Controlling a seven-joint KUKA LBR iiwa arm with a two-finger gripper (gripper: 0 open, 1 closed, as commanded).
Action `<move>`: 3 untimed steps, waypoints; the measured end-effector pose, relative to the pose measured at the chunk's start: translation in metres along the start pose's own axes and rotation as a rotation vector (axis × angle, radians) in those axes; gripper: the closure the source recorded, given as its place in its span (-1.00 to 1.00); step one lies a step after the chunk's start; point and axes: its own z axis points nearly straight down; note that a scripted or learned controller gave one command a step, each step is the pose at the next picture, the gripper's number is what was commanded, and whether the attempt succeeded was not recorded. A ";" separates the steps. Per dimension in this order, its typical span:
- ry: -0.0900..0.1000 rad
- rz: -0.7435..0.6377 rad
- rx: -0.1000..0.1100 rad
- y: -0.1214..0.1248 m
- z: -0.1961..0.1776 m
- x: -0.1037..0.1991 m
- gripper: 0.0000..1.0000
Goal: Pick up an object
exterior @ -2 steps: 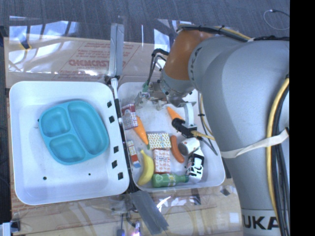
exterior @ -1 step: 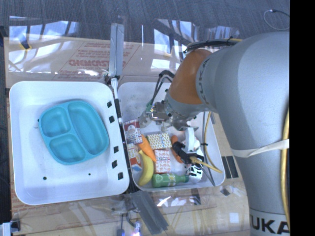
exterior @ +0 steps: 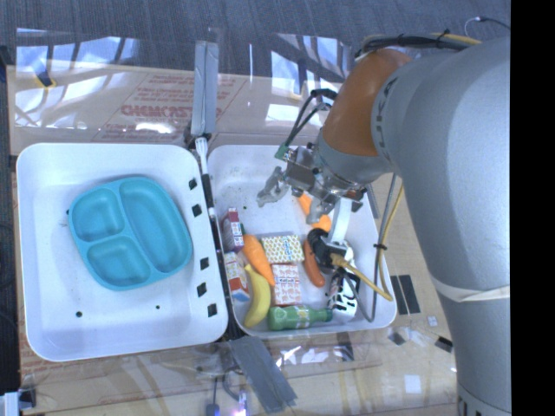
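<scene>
Right of centre in the frame, the grey arm's gripper (exterior: 303,193) is seen above the right white bin (exterior: 227,165); whether its fingers are wide or narrow cannot be told. Below it, a yellow banana (exterior: 257,297), an orange carrot (exterior: 256,254) and a green bottle (exterior: 297,317) are crowded together. A blue 3-compartment plate (exterior: 130,232) is set in the left white bin (exterior: 35,232).

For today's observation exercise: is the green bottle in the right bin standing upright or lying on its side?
Lying on its side. The green bottle stretches lengthwise along the right bin's near wall, beside the banana's lower end.
</scene>
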 end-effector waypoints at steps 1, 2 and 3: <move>0.001 -0.097 -0.002 -0.009 0.099 -0.045 -1.00; 0.001 -0.097 -0.002 -0.009 0.100 -0.045 -1.00; -0.007 -0.029 -0.019 -0.063 0.096 -0.045 -1.00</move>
